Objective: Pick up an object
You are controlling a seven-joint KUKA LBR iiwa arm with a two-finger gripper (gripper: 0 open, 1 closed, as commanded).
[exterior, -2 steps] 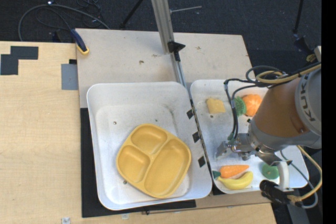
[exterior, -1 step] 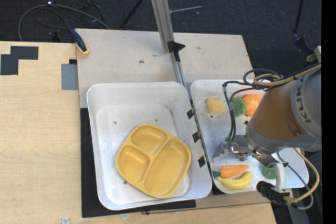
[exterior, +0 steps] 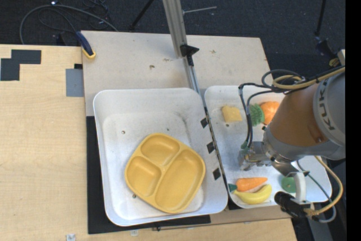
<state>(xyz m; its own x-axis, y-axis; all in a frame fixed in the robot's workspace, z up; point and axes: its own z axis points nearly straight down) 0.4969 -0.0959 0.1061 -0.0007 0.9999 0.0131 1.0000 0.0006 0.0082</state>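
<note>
In the right bin (exterior: 217,100) lie a pale yellow chunk (exterior: 231,114) near the back, a toy carrot (exterior: 251,183) and a yellow banana (exterior: 255,195) at the front, an orange fruit with a green leafy piece (exterior: 260,114) beside it, and a green item (exterior: 289,183) at the front right. My gripper (exterior: 249,162) reaches down into the bin just above the carrot, with the arm's bronze wrist (exterior: 296,121) covering the bin's right half. Nothing shows between its fingers.
The left bin (exterior: 113,107) holds a yellow divided plate (exterior: 164,171). A metal post (exterior: 175,14) rises behind the bins, with a black divider edge (exterior: 208,132) between them. Cables loop from the wrist over the right bin.
</note>
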